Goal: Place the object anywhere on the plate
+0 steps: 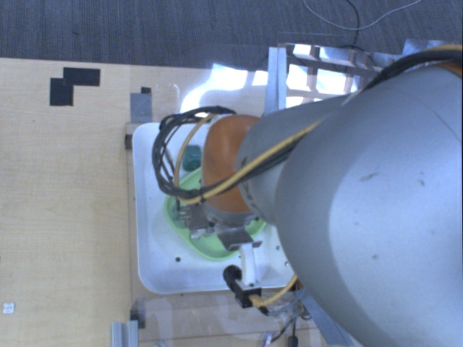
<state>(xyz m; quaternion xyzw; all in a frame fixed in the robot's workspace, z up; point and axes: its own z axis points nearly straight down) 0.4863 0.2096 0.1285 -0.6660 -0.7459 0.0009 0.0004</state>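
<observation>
A light green plate [217,250] lies in the white bin [155,266], and the arm covers most of it. Its rim shows at the left and at the front below the wrist. A small dark teal object [192,156] rests on the bin floor just behind the plate's far left rim, beside the black cable loop. My gripper [207,226] hangs straight down over the plate's middle, under the orange wrist band [226,161]. Its tip is hidden by its own body.
The big grey arm [362,194] hides the right half of the view and the second bin. Black and yellow cables [168,157] loop out over the bin's left part. The wooden bench [65,208] stretches to the left, with black markers at the far left.
</observation>
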